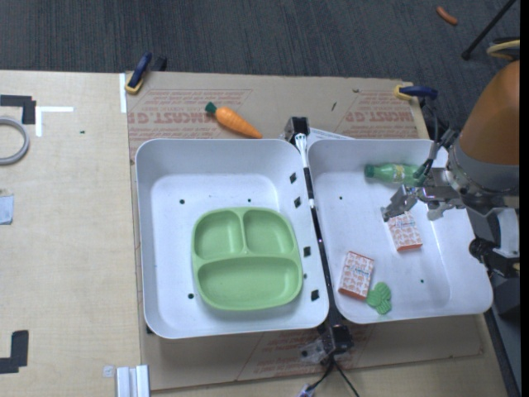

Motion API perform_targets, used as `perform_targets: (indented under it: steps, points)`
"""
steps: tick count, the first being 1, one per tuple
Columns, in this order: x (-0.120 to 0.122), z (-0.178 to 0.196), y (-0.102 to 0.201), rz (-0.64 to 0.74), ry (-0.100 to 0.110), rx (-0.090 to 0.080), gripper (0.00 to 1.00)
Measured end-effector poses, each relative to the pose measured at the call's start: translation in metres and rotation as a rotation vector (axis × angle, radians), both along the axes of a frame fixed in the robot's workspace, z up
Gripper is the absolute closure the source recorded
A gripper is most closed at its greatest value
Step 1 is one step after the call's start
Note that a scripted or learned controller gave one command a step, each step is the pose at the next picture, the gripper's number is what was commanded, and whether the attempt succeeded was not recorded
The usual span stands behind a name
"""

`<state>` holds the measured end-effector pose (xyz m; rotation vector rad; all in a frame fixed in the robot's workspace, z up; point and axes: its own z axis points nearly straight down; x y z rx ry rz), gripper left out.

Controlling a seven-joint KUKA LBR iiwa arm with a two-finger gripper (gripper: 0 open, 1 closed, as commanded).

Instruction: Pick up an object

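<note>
My gripper (411, 211) hangs over the right bin (463, 300), at its middle right, and is open with its fingers spread. A small white and red box (405, 235) lies on the bin floor just beneath and slightly in front of the fingertips; nothing is clamped between them. Behind the gripper, a green bottle (392, 171) lies on its side near the bin's back wall. A second red and white box (357, 274) and a small green leafy toy (380, 298) rest near the bin's front left.
The left bin (157, 222) holds a green divided plate (246, 259). An orange toy carrot (234, 121) lies on the cardboard behind the bins. Clamps sit at the cardboard's back corners. The arm's body takes up the right bin's right side.
</note>
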<state>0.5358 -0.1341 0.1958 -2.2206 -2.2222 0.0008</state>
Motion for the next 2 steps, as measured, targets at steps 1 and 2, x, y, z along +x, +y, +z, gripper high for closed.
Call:
perform_targets:
  steps: [1, 2]
  points:
    - [0.006, -0.099, -0.008, -0.011, -0.008, -0.002, 0.00]
    - [0.007, -0.089, -0.010, -0.015, -0.014, -0.008, 1.00]
